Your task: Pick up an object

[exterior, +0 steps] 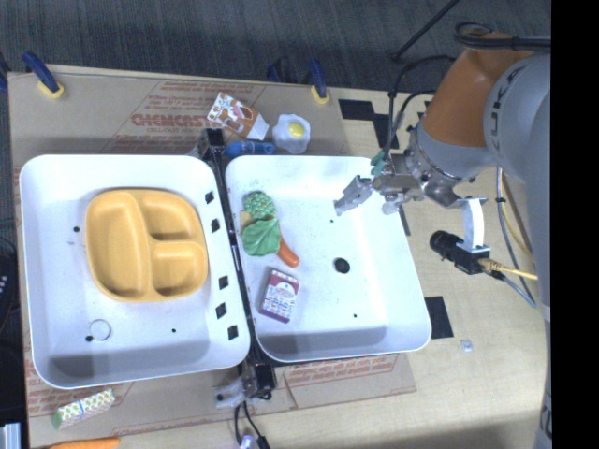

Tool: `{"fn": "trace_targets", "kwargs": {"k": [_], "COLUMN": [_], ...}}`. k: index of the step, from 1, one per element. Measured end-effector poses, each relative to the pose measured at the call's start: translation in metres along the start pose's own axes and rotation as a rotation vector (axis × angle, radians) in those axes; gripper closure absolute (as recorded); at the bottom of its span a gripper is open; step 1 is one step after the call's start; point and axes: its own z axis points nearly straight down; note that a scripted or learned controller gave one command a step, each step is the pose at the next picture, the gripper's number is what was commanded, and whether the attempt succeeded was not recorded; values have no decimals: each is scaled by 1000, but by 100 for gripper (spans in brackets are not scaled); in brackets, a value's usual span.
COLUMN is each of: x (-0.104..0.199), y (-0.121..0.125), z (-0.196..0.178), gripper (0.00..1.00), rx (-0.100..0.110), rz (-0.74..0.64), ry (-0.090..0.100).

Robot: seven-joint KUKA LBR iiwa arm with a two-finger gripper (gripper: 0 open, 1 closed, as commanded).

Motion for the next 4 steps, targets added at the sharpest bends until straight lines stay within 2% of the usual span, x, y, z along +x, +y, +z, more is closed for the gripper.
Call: {"fn": "trace_targets", "kwargs": {"k": [1, 2, 3, 4], "x": [47, 85, 85, 139], "y": [-19, 29, 29, -9], "z": [135, 135, 125, 34], "gripper": [0, 0, 100, 100], "rx": [1, -1, 1, -2], "rz": [-84, -142, -145, -232], "ry": [0, 1, 1, 0]}}
